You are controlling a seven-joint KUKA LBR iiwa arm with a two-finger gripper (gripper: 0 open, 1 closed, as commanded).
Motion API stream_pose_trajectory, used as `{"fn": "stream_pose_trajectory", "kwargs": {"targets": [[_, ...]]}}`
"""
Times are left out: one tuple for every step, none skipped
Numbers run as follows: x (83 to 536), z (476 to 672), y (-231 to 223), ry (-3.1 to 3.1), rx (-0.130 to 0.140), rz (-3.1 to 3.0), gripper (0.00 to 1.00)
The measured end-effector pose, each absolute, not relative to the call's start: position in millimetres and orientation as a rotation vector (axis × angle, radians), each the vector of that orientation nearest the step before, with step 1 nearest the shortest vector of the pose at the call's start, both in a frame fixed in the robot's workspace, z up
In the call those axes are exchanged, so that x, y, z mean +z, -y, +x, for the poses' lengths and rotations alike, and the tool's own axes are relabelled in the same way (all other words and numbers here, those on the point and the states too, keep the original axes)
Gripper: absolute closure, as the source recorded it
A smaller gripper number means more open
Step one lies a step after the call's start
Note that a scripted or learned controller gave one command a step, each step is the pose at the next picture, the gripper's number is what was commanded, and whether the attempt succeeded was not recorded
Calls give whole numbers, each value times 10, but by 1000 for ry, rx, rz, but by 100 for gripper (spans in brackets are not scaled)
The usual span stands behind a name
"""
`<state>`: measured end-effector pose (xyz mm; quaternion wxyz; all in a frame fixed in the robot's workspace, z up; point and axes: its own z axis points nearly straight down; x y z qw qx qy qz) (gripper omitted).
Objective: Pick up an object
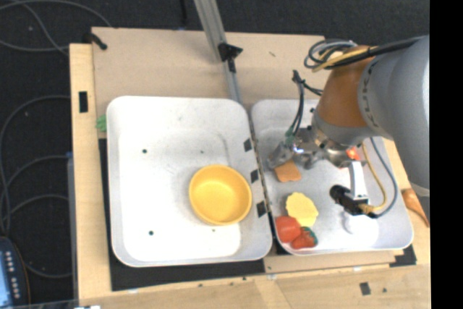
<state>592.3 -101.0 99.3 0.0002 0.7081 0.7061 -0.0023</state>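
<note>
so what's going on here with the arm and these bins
A grey robot arm with an orange band reaches in from the right over the right bin, trying to pick something up. Its claw is low, just above a small orange-brown piece; nothing is visibly held. Nearer the front of that bin lie a yellow piece and a red piece. The left bin holds a yellow bowl.

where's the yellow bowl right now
The yellow bowl sits in the left bin, toward its lower right corner, close to the wall shared with the right bin.
</note>
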Motion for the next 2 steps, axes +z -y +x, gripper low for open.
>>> {"fn": "stream_pose_trajectory", "kwargs": {"targets": [[1119, 5939, 1006, -2211, 3, 2228, 100], [1571, 5902, 1045, -2216, 6, 2221, 100]]}}
